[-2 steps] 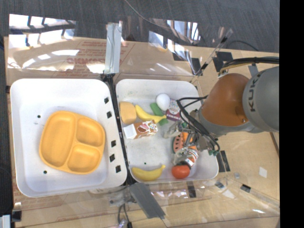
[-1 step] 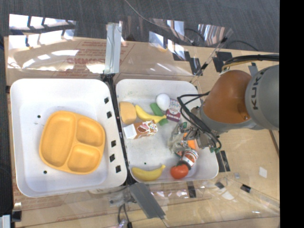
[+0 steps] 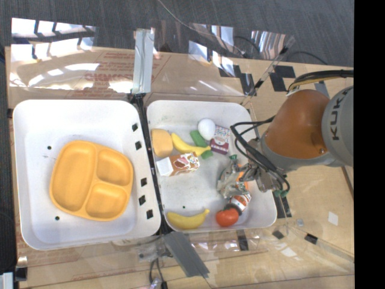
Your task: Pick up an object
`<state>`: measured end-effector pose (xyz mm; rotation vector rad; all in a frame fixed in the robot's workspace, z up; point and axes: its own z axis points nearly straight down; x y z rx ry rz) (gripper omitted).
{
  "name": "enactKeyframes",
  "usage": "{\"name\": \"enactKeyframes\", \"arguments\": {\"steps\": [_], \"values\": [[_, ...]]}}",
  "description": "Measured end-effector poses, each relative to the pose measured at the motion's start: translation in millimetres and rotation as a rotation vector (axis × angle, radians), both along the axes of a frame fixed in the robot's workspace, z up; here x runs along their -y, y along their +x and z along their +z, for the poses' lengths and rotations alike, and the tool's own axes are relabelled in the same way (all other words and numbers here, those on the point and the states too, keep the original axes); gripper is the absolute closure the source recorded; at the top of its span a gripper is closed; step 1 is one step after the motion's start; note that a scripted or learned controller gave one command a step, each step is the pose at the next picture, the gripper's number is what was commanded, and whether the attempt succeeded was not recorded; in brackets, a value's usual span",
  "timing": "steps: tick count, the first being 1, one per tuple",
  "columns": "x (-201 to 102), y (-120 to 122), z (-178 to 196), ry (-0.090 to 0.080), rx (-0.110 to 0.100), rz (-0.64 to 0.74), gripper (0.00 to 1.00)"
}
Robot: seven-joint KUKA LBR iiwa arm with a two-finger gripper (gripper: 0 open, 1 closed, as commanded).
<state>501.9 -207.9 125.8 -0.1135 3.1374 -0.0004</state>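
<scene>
The counter [image 3: 72, 71] fills most of the frame and carries two white bins side by side. The left bin [image 3: 30, 125] holds a yellow divided tray [image 3: 90, 179] at its centre. The right bin [image 3: 180, 110] holds the small items. The arm [image 3: 301, 125] comes in from the right edge, its orange band over the bin's right rim, and its end effector [image 3: 231, 182] sits low in the right part of that bin, just above a small bottle [image 3: 240, 201]; whether it is apart or together cannot be told. A banana [image 3: 187, 218] lies along the bottom wall, with a tomato [image 3: 227, 217] just right of it. In the upper middle sit a yellow block [image 3: 161, 142], a second banana [image 3: 186, 144], a carton [image 3: 183, 163], a white egg [image 3: 206, 127] and a small packet [image 3: 221, 139].
</scene>
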Motion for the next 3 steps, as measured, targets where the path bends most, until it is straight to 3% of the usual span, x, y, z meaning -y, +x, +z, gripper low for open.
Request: {"name": "enactKeyframes", "arguments": {"steps": [1,2,3], "values": [[-0.4,0.1,-0.1,0.0,0.0,0.001,0.0],[0.6,4.7,-25.6,-0.007,0.028,-0.014,0.0],[1.4,6.8,-26.8,-0.006,0.022,-0.031,0.0]]}}
